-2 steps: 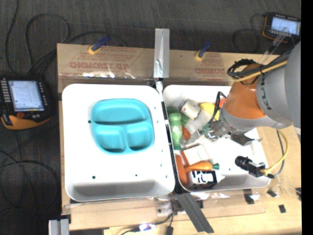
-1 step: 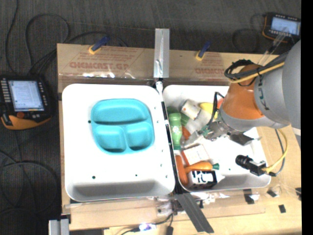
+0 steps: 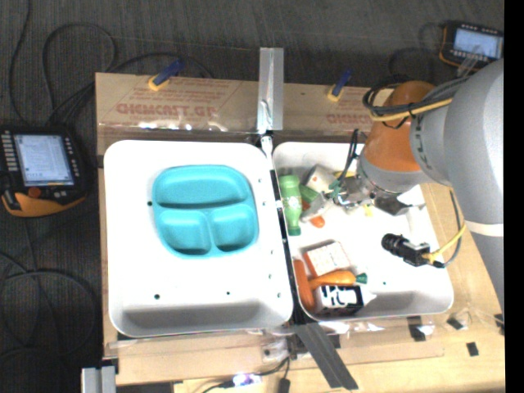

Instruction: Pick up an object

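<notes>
Objects for picking [image 3: 327,256], jumbled in the right bin [image 3: 426,297] for random grasp attempts; gripper [image 3: 350,193] low over green bottle [image 3: 290,203], grip state cannot be told; teal tray [image 3: 205,210] in left bin [image 3: 131,244].

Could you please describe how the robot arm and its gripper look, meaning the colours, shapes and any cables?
The arm is thick and rounded, light grey, with a glossy orange band above the wrist. A yellow cable and a black cable loop over the orange part. The gripper is a small dark metallic assembly over the right bin; its details are too small to tell.
</notes>
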